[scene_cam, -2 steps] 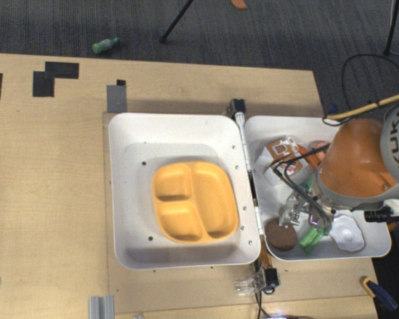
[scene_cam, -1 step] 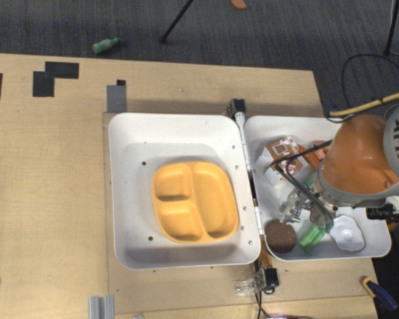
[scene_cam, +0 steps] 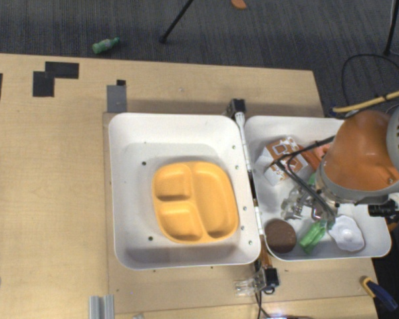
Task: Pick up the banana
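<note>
Gripper [scene_cam: 307, 208] hangs low in the right bin [scene_cam: 379, 248], approx. over its middle, w/ the orange band [scene_cam: 362, 155] of the arm covering much of the bin's far side. Whether the gripper is open or closed cannot be told from this angle, and nothing can be confirmed in its hold. Banana: position cannot be told; in my judgement it may lie hidden under the wrist, so treat it as unlocated. Items just beside the gripper: a brown round item [scene_cam: 280, 235] at the bin's near-left corner, a green item [scene_cam: 312, 234] next to it, a white item [scene_cam: 348, 234] further right, and a printed carton [scene_cam: 281, 153] toward the back. The left bin [scene_cam: 130, 178] bears a yellow compartment tray [scene_cam: 194, 201], well apart from the work. Risks you should note: w/ clutter this tight, a closure here could take the green or brown item instead of the target, or nudge neighbours and bury it. Loose cables near the wrist could also snag on the carton. Recommend you verify the catch before crediting a pick.
</note>
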`<state>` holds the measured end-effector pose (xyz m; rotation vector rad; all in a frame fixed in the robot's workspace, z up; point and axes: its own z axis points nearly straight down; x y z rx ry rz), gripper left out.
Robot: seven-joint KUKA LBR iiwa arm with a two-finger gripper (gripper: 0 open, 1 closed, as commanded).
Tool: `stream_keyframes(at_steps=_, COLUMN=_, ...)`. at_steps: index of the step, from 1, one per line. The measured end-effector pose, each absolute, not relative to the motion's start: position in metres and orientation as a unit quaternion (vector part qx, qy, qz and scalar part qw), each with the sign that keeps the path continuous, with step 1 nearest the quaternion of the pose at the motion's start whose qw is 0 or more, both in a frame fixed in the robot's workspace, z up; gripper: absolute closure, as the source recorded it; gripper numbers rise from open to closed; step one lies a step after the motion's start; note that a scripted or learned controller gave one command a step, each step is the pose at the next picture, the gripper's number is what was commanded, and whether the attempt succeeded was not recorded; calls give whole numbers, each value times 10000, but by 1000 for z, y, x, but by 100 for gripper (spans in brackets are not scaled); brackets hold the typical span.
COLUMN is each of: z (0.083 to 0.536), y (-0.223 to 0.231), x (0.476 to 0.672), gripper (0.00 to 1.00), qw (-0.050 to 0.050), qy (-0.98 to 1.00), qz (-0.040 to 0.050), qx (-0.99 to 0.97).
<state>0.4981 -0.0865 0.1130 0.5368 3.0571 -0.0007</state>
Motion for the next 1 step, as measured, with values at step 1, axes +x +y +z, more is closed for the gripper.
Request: stream_keyframes(at_steps=1, z=89, y=-84, x=492, gripper=100, qw=85, qy=9711, qz=9, qx=2383)
